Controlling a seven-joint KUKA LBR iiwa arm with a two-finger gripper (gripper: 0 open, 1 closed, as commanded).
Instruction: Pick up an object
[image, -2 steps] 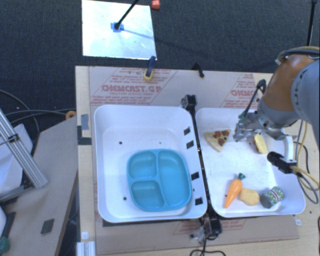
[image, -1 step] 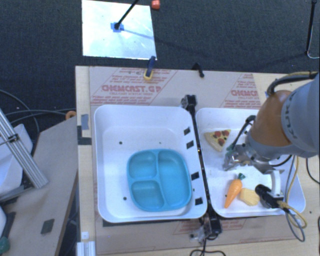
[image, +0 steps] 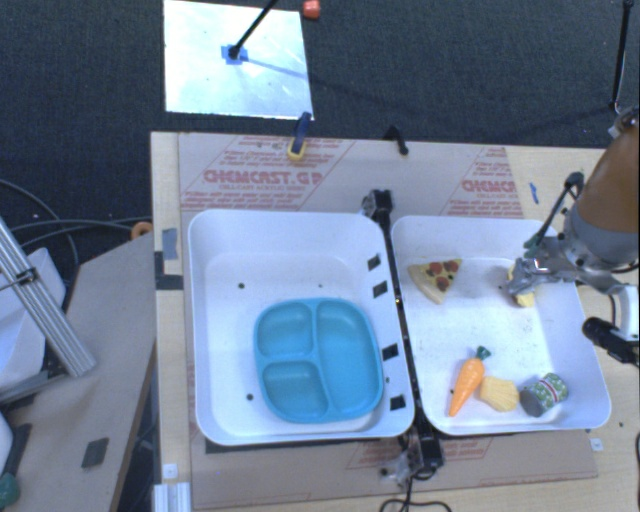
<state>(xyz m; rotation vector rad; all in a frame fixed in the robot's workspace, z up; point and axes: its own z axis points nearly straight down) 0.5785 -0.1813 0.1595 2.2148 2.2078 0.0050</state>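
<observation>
In the right bin (image: 420, 330), a toy pizza slice (image: 437, 278) lies near the back left. A toy carrot (image: 465, 385), a pale yellow block (image: 499, 394) and a small grey and green can (image: 543, 393) lie along the front. My gripper (image: 527, 279) reaches in from the right and hangs low over the bin's back right part. A small yellow object (image: 522, 297) shows right under it, partly hidden by the gripper. I cannot tell whether the gripper touches it.
The left bin (image: 230, 260) holds a blue divided plate (image: 318, 358). A black divider with clips (image: 390, 300) runs between the two bins. The arm's grey and orange body (image: 610, 210) stands over the right bin's far right edge.
</observation>
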